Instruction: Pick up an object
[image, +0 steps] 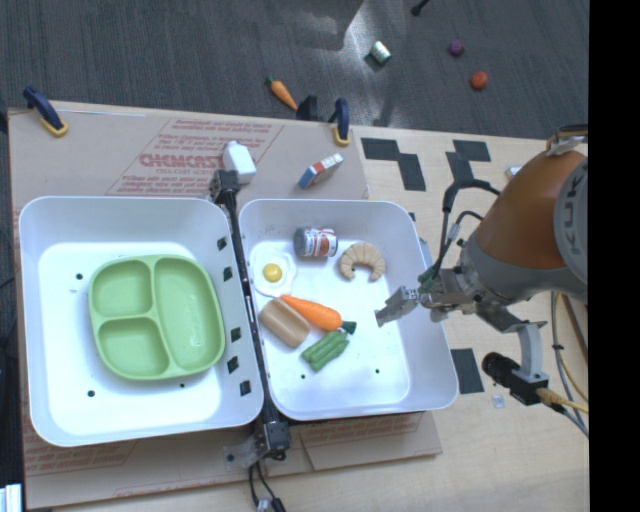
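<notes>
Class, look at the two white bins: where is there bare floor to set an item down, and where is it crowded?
Right bin: bare along the front, below the green vegetable. Crowded toward its left and back, around the carrot and croissant. Left bin: a bare border around the green tray.

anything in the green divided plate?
No, the green divided plate in the left bin has three bare compartments; the toy food lies in the right bin.

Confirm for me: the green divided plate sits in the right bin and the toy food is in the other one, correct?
Not quite. The camera view shows the green divided plate in the left bin; the toy food, such as the carrot and croissant, lies in the right bin.
</notes>
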